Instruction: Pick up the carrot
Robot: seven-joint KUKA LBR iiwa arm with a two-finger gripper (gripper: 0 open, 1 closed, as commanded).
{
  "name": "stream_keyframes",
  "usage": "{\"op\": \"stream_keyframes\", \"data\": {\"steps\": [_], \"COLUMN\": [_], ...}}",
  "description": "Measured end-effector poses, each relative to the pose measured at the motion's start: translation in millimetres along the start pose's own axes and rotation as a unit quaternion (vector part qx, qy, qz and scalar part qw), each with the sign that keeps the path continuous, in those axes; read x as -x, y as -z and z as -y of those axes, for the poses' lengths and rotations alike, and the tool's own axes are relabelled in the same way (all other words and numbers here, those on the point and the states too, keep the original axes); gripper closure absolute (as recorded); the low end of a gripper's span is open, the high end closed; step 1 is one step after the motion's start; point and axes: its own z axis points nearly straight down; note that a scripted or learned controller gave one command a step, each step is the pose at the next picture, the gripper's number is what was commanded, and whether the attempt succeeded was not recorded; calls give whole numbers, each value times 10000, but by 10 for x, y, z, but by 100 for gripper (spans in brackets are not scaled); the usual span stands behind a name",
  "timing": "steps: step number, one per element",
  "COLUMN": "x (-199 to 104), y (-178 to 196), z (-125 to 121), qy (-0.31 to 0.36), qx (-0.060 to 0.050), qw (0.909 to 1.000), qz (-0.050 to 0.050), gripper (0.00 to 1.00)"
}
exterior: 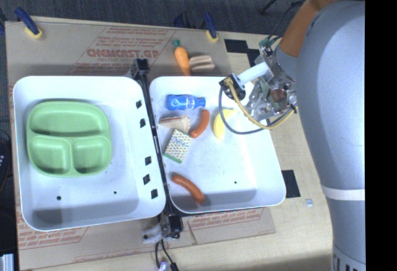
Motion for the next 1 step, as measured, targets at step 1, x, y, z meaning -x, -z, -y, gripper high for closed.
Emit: {"op": "stream_keyframes", "data": {"steps": [1], "x": [1048], "y": [527], "z": [359], "qy": [-10], "qx": [6], "qw": [10000], "qz": [-4], "gripper": [100]}}
